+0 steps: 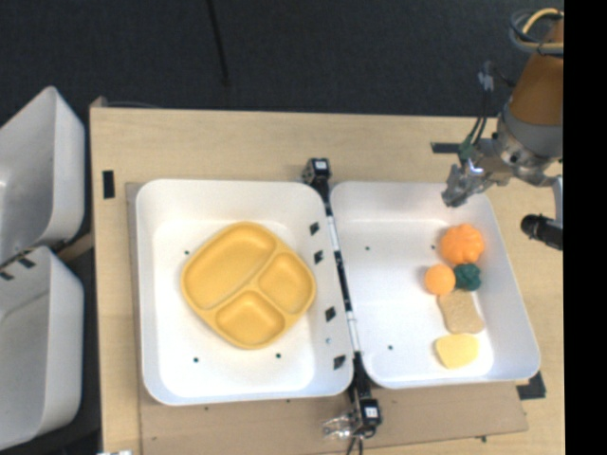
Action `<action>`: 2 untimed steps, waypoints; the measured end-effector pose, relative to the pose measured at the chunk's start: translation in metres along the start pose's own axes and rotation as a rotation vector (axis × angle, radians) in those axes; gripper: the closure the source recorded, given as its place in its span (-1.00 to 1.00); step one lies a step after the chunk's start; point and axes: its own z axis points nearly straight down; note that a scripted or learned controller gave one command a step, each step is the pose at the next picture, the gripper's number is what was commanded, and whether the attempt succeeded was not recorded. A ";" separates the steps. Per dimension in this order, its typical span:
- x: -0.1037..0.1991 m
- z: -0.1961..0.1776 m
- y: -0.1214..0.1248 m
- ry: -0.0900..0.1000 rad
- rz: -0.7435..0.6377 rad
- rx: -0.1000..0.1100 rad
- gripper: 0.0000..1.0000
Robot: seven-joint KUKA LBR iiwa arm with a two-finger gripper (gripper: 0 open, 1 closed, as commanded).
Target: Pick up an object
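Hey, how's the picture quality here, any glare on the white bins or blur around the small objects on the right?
Camera view: lighting is even and soft; the right bin and left bin read bright white without harsh glare; the yellow tray is fairly sharp; the small objects, like the orange ball, look slightly soft; the tool is a bit blurred, with faint shadows.

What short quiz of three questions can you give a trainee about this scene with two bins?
1. True or false: the yellow tray lies in the right bin.
2. Which item is nearest the gripper? A) orange ball B) yellow piece C) tan slab
3. Fill in: the green item touches the small orange ball on its ____ side.

Key: 1 false, it lies in the left bin; 2 A; 3 right.
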 end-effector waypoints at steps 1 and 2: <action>0.057 -0.007 -0.022 0.001 -0.005 0.003 1.00; 0.103 -0.006 -0.036 0.001 -0.005 0.004 1.00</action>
